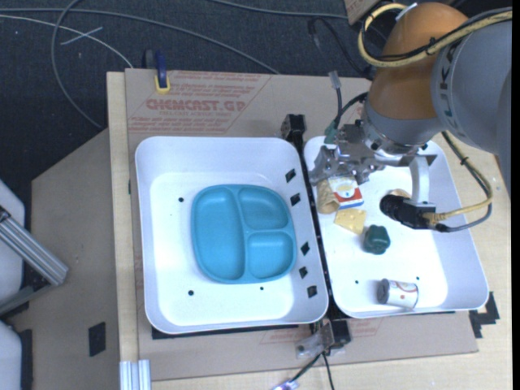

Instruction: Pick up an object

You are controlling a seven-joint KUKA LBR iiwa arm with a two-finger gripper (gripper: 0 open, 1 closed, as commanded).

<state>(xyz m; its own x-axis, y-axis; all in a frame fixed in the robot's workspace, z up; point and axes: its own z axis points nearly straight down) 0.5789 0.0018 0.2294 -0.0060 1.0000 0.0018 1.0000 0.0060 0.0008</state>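
Hand (pixel 345 171) directly over red-white carton (pixel 346 195) (touching unclear), right bin (pixel 455 275).

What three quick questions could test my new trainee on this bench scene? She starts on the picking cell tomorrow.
1. True or false: the blue divided plate lies in the left bin.
2. Which object sits nearest the right bin's front rim? A) dark green object B) small white can C) yellow wedge
3. Fill in: the gripper is over the ___ bin.

Key: 1 true; 2 B; 3 right.
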